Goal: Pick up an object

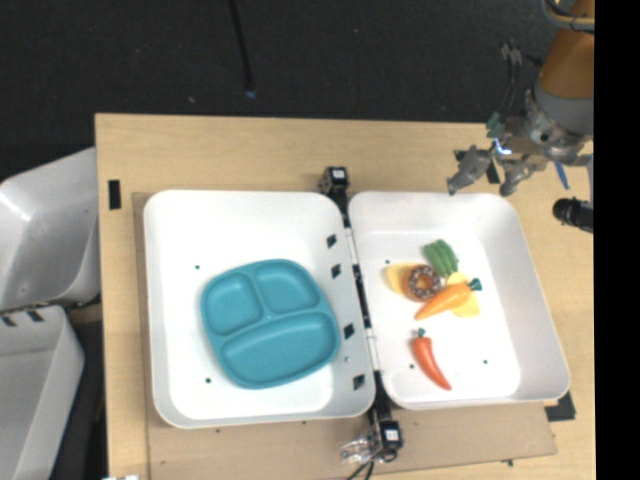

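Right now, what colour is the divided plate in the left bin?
Teal blue plate, clearest in the camera view.

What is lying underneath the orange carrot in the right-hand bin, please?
A yellow piece shows beneath the carrot, poking out on both sides. The donut lies against the carrot's left end. The yellow piece's middle is covered, so its shape is unclear.

right bin (500, 230): toys (440, 288) clustered centre | rim strip open | pepper (430, 360) seemingly apart

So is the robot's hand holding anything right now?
Hand: open and holding nothing, up above the far edge of the right bin, away from the toy carrot.
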You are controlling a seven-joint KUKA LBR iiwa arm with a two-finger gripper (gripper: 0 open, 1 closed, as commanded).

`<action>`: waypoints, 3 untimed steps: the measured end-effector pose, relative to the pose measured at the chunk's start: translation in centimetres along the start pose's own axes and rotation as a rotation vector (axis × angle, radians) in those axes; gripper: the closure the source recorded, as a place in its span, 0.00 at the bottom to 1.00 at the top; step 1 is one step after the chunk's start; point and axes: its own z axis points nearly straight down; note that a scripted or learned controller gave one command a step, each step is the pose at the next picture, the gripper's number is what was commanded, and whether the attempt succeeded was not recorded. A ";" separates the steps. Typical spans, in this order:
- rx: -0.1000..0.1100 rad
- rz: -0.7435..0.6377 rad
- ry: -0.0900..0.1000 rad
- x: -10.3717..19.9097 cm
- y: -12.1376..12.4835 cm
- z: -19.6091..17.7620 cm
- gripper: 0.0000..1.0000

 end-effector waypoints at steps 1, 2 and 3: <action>-0.013 -0.004 -0.003 0.0 0.2 -0.9 0.00; -0.011 -0.005 -0.004 0.8 0.7 4.4 0.00; -0.008 -0.003 -0.003 0.6 0.6 10.7 0.00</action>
